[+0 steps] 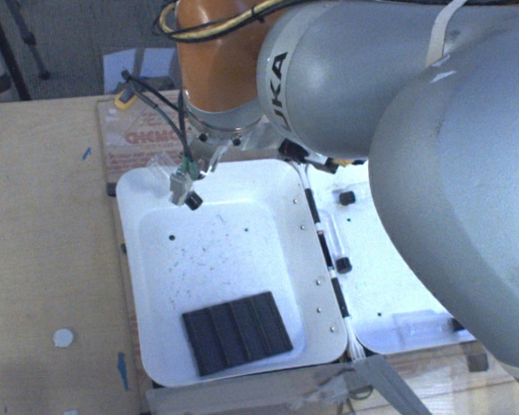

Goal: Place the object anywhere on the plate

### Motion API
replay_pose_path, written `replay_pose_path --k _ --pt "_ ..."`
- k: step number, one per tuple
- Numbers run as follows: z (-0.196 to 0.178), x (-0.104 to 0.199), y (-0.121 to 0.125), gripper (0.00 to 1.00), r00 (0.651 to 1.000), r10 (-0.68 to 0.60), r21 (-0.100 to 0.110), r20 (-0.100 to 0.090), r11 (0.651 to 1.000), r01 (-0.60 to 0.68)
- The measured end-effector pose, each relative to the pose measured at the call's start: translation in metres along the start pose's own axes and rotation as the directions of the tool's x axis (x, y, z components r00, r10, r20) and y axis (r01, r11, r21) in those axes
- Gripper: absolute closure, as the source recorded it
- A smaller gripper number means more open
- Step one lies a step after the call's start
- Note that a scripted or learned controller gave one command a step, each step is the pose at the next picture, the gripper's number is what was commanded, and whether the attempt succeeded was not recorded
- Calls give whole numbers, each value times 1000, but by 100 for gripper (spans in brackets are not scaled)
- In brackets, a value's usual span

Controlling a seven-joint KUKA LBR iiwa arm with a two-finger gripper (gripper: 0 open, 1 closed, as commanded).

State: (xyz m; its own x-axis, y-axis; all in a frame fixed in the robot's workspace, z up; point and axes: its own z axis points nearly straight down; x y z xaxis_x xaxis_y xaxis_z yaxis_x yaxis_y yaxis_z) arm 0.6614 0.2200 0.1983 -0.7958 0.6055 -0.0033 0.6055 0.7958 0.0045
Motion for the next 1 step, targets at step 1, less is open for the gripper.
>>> replay_pose_path --k 1 --pt "-11 0 1 100 1000 -1 -5 3 1000 1"
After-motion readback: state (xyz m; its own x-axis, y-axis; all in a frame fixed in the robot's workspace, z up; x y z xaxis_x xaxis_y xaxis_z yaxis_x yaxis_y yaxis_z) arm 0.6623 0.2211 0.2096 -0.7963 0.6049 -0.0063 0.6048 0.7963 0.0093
